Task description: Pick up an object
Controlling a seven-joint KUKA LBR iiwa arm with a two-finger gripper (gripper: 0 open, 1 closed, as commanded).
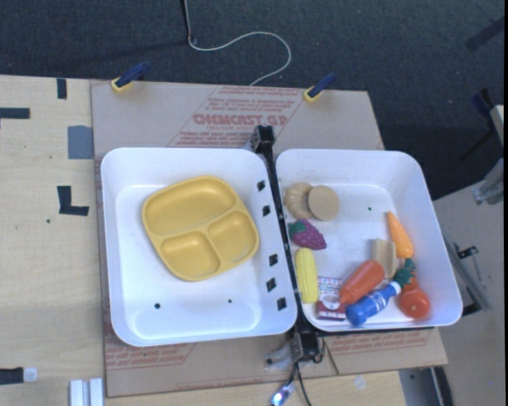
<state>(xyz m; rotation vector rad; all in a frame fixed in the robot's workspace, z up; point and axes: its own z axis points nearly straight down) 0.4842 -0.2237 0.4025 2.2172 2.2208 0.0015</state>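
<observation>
Sitting side by side on a brown cardboard sheet (237, 117) are 2 white bins, listed with contents below.

1. Left bin (118, 252): holds 1 yellow tray (201, 227) with 3 compartments, lying flat and slightly turned, nearer the far side of the bin.

2. Right bin (406, 176): holds the small toy foods.
- Tan round pieces (313, 201), 2 of them touching, at the far left corner.
- Purple piece (308, 236), just near of the tan ones, by the left wall.
- Corn cob (306, 275), yellow, lying along the left wall, near of the purple piece.
- Carrot (399, 234), orange, slim, toward the right wall.
- Tan block (383, 256), just near of the carrot.
- Orange piece (361, 282), larger, tilted, in the middle of the near cluster.
- Blue bottle (372, 304), lying beside the orange piece on its near side.
- Red round piece (414, 303), at the near right corner, just right of the bottle.
- Red-and-white packet (328, 299), flat, near wall, between corn cob and bottle.
- Green bit (405, 271), small, partly hidden among the cluster.

3. Surroundings: 2 clamps (131, 75) with blue and yellow handles at the far corners of the cardboard; 1 white cable (254, 41) looping over the dark floor beyond.

Gripper: state cannot be told.
</observation>
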